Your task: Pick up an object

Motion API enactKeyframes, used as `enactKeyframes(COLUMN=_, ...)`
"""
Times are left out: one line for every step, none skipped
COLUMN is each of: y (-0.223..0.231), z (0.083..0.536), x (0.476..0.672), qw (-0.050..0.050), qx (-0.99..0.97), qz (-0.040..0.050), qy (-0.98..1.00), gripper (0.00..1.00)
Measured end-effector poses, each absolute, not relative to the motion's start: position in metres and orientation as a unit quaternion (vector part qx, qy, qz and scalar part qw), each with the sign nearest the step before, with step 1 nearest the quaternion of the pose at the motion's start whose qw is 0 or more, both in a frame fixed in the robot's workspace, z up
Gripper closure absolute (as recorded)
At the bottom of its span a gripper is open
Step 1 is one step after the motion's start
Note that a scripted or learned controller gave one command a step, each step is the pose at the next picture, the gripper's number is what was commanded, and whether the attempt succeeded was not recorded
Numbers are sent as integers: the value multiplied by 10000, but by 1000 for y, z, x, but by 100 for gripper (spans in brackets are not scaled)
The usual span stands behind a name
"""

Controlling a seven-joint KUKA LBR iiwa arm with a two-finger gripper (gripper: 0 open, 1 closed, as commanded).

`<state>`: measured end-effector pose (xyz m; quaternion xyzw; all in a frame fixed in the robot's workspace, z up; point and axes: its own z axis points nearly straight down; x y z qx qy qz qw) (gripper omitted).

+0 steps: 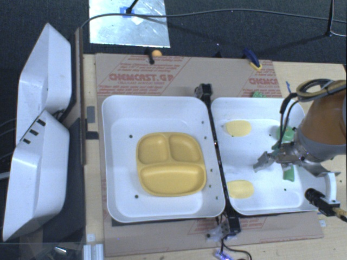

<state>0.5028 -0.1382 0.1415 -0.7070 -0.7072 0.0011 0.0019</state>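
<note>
Two shallow white bins sit side by side on the tabletop (135, 72); we note the left bin (116, 145) carries a yellow divided tray (171, 163), and the right bin (260, 199) carries the likely candidates for the pick.

In the right bin we record two flat yellow oval pieces: one oval (238, 128) toward the far wall and another oval (240, 188) toward the near wall. A green object (288, 172) lies close under the arm's wrist, partly covered by it, with more green showing just above it along the arm's side; we cannot tell whether this is one piece or two.

The tool (267, 161) hangs low over the right bin floor, pointing toward the view's left. We cannot tell from this slant how its parts stand, and we see nothing gripped at its tip.

The deciding relation, in our judgement: the near oval lies just to the left of the tool tip and toward the near wall, a short way off; the far oval lies further, toward the far wall. The green object sits behind the tip, beneath the wrist, so it is poorly placed for a direct descent. Each oval's long axis runs roughly left to right in the view.
</note>
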Motion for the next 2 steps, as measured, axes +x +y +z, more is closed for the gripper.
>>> enactKeyframes(y=-138, z=89, x=502, qw=14, qx=-7071, qz=9, qy=-7071, gripper=0)
enactKeyframes(y=-138, z=102, x=503, qw=-6, qx=-7071, qz=-4, qy=-7071, gripper=100)
